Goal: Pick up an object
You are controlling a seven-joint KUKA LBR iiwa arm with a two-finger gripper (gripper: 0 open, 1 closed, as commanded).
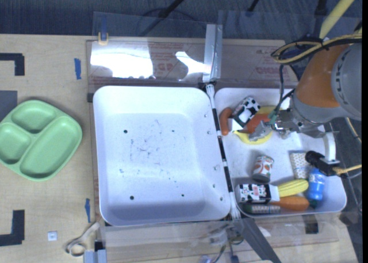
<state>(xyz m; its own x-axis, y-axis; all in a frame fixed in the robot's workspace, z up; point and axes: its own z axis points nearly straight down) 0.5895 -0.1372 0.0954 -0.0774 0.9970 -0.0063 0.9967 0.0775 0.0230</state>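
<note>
From the camera view you see the arm [330, 83] reaching in from the right, low over the right bin [340, 201], with the claw [275, 121] down among the clutter at the bin's upper left corner. You cannot tell how the claw stands, since the wrist and cables cover it from this angle.

The claw sits right at a yellow banana-like piece [253, 136], an orange piece [257, 124] and a black-and-white patterned toy [247, 109], so one of these is probably the target; nothing is plainly between its tips, so do not count it as held. An orange carrot shape [225, 119] lies against the bin's left wall beside them.

Lower in the same bin lie a small can [263, 167], a patterned box [253, 193], a yellow corn-like piece [292, 187], a second carrot [292, 202] and a blue bottle [316, 187], packed along the near wall and well apart from the claw.

The left bin [155, 152] and the green divided plate [37, 139] on the bench [46, 210] sit aside from the work.
</note>
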